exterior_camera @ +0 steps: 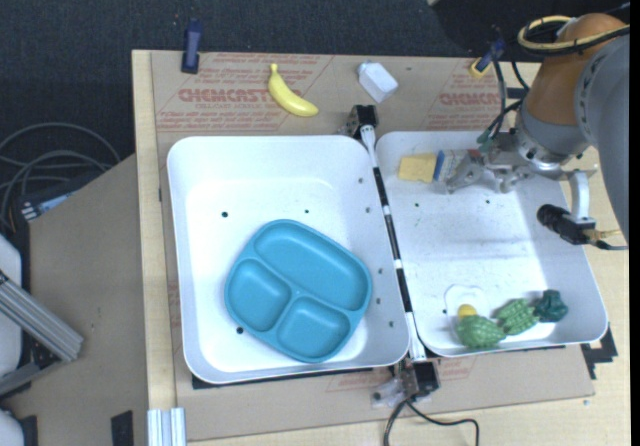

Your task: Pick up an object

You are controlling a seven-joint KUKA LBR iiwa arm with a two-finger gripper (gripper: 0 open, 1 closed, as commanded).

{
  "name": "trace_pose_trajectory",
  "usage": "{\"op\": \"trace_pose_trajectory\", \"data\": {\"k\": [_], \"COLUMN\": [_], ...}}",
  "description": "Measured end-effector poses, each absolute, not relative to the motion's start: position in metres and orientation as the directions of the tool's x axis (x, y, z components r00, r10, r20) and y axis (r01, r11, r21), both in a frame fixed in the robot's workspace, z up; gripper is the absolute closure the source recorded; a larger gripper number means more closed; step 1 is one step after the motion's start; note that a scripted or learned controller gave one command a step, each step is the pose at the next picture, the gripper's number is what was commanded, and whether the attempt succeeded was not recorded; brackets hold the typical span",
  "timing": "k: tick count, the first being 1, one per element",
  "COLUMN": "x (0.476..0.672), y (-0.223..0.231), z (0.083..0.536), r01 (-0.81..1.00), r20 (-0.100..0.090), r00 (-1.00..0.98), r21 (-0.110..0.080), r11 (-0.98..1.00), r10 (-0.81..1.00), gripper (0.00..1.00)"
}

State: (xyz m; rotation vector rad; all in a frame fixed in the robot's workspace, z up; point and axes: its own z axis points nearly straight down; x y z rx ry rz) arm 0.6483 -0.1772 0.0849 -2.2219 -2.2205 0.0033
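I see gripper (pixel 462 174) low in right bin (pixel 500 234), far end, just beside yellow sponge (pixel 420 168). Finger state: cannot tell. Step: approach for grasp. Next I'd need fingers straddling sponge, then close, lift. Green toy (pixel 500 322) lies near edge.

You look down from one fixed camera above the desk (pixel 250 94), at a slant and from fair height, taking in both bins. The end effector (pixel 462 174) sits toward your upper right; most of the scene spreads to its left.
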Motion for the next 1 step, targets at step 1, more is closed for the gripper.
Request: {"op": "trace_pose_trajectory", "data": {"k": [1], "x": [0.6373], "y": [-0.2226], "z": [0.1852], "r01": [1.0], "r20": [-0.003], "r00": [0.0], "r21": [0.004], "r11": [0.0], "r10": [1.0], "gripper": [0.0]}}
